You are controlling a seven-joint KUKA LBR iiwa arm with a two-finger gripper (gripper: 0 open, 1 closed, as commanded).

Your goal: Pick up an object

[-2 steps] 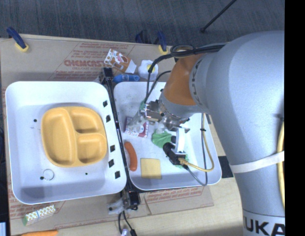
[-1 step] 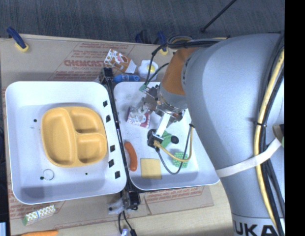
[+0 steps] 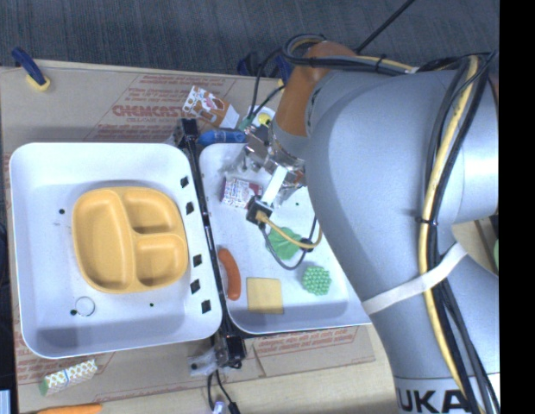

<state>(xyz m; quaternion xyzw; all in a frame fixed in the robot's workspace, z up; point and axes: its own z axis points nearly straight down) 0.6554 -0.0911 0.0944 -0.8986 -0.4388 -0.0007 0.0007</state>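
End effector (image 3: pixel 266 195), finger state impossible to tell, hangs just beside small printed packet (image 3: pixel 236 191) in right bin (image 3: pixel 336 304).

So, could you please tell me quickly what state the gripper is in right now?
Gripper: over the right bin; open or shut cannot be told.

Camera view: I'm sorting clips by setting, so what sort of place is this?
Probably a robot lab bench: a KUKA arm over two white bins, toy food, cardboard underlay.
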